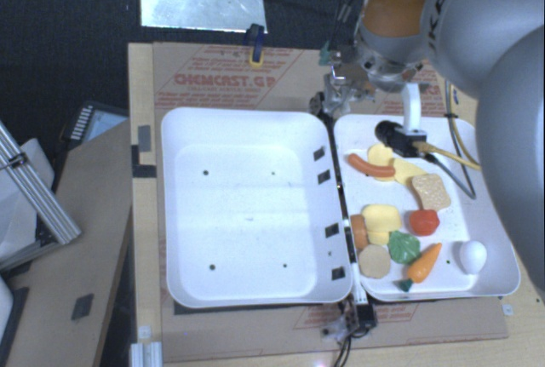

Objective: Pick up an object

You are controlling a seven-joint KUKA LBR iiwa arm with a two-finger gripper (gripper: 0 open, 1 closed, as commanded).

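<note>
All the toy food sits crowded in the right bin [502, 272], which is surely why the arm leans in over that side. A red sausage [372, 165] lies near the top, with a slice of bread [432, 191], a tomato [424, 221], a yellow lump [381, 218], a carrot [424, 261], a green piece [404, 247] and a white egg [471, 255] below it — any of these would serve for the pick. The left bin [247, 203] seems kept as the drop side. The gripper [339, 93] hangs at the bins' far edge, above the seam between them and clear of the food; how it is set I cannot tell from here, and nothing is visibly in it. My guess is it's poised high before a descent.
</note>
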